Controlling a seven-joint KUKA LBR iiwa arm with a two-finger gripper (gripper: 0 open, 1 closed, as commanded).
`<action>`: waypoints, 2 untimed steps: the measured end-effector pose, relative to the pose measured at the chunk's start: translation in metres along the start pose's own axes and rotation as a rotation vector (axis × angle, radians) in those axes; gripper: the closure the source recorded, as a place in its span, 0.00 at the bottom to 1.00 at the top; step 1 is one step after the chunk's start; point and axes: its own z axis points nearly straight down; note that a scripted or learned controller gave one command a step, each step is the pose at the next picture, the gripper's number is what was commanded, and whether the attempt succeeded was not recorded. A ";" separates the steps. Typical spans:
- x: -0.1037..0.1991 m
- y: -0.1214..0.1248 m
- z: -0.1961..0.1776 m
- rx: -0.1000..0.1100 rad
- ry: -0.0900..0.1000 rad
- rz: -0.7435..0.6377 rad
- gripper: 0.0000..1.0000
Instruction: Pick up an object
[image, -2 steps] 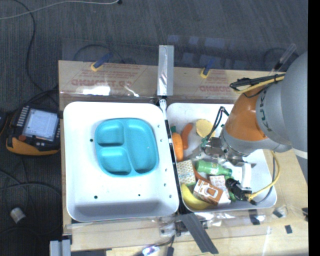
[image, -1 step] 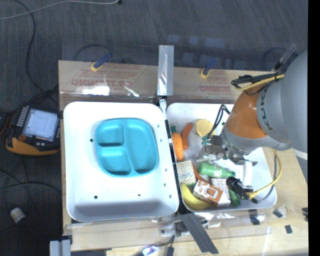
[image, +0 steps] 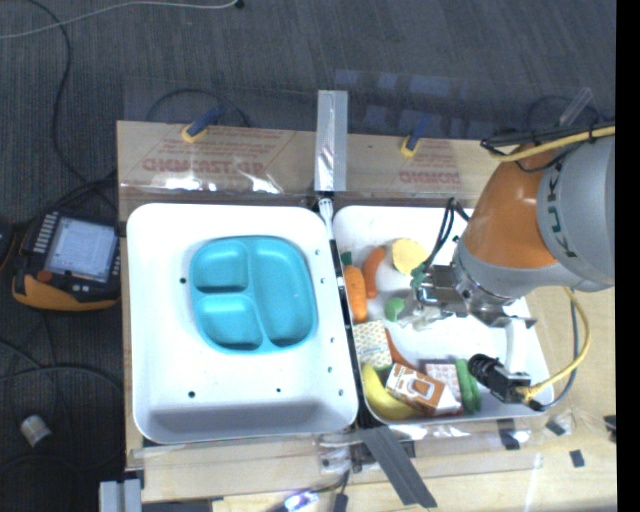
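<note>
Gripper low in right bin near carrot; can't tell claw state; nothing visibly picked yet.

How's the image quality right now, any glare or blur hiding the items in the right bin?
Camera view: the left bin is bright, nearly washed out; glare streaks the plastic sheet behind it; the gripper is soft and its fingers unreadable; the banana and carrot in the right bin stay readable.
</note>
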 end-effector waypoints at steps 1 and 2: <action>0.000 0.000 0.000 0.000 0.000 0.000 0.00; -0.022 0.029 0.063 0.003 0.001 0.212 0.00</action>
